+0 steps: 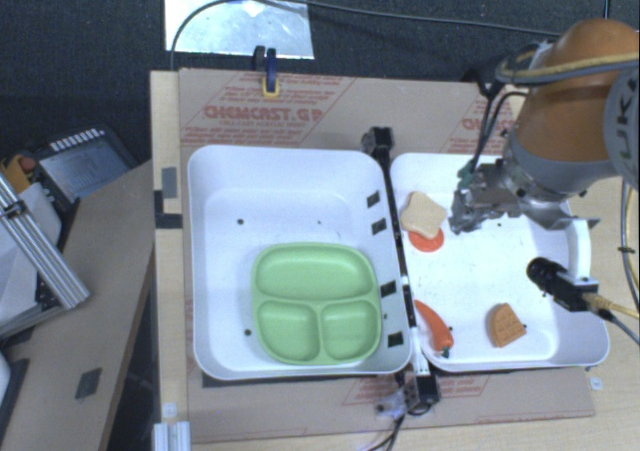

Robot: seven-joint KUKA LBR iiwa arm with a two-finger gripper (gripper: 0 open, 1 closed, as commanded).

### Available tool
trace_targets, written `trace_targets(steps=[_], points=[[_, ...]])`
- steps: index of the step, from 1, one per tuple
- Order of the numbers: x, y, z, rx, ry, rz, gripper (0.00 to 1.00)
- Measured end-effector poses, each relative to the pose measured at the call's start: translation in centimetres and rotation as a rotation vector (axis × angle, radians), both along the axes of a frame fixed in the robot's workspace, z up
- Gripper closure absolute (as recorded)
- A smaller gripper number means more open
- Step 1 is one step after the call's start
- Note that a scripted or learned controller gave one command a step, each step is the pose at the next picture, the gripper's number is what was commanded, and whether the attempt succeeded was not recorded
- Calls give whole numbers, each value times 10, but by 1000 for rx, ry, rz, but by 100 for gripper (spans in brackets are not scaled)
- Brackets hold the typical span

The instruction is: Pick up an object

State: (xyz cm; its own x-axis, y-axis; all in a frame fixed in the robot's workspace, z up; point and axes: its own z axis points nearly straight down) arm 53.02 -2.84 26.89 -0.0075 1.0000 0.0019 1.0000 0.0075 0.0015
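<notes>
The pincer [470, 211] hovers just right of the bread slice [423, 213]; whether it is clenched I cannot tell. The slice probably handles light and soft: grip its edges.

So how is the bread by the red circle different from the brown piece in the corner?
The bread slice is pale tan and sits at the right bin's left side, overlapping the red disc. The brown piece is darker, smaller, and lies alone near the front. Both are toy food in one bin.

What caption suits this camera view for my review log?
KUKA arm's end effector hovers in the right bin beside a bread piece; carrot and cracker nearby, green tray in left bin.
</notes>
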Motion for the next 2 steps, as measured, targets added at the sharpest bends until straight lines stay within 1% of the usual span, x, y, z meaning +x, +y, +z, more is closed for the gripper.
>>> trace_targets(steps=[1,2], points=[[7,55,2,1,-1,1,100],[15,113,-17,0,2,2,100]])
